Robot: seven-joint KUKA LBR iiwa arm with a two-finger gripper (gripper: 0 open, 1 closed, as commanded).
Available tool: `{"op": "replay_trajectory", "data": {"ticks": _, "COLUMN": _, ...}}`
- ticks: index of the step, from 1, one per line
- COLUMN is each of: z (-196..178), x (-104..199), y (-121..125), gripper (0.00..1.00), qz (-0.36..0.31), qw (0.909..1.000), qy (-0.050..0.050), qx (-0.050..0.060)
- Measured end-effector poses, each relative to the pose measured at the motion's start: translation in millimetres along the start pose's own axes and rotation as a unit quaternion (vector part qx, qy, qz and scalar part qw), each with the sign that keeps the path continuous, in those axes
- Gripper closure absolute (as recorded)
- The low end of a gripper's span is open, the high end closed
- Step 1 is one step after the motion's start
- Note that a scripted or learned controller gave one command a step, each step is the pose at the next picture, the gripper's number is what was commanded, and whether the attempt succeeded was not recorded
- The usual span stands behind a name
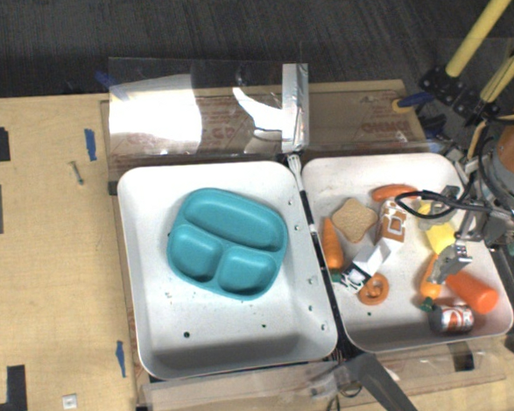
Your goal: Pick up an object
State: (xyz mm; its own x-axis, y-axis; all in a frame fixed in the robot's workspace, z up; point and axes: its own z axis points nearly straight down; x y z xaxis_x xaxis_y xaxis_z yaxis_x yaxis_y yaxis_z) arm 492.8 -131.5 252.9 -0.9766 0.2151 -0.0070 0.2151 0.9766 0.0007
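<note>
The right bin holds several small objects. Among them are a carrot, a tan bread slice, an orange sausage, a small printed box, a yellow piece, an orange ring, an orange bottle and a can. My gripper hangs low over the right side of this bin. It is just below the yellow piece and above the orange bottle, next to a small orange piece. Cables and the wrist hide much of it.
The left bin carries a teal divided plate. A clear plastic sheet and a taped strip lie behind the bins. The arm's grey body overhangs the right bin's right rim.
</note>
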Motion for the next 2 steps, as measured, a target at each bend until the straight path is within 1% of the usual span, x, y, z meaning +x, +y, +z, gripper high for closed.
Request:
{"op": "replay_trajectory", "data": {"ticks": 1, "z": 117, "x": -55, "y": -2, "gripper": 0.0, "qz": -0.001, "qw": 1.0, "qy": 0.0, "qx": 0.0}}
{"op": "replay_trajectory", "data": {"ticks": 2, "z": 144, "x": -18, "y": -57, "gripper": 0.0, "qz": 0.048, "qw": 0.9983, "qy": -0.031, "qx": 0.0}}
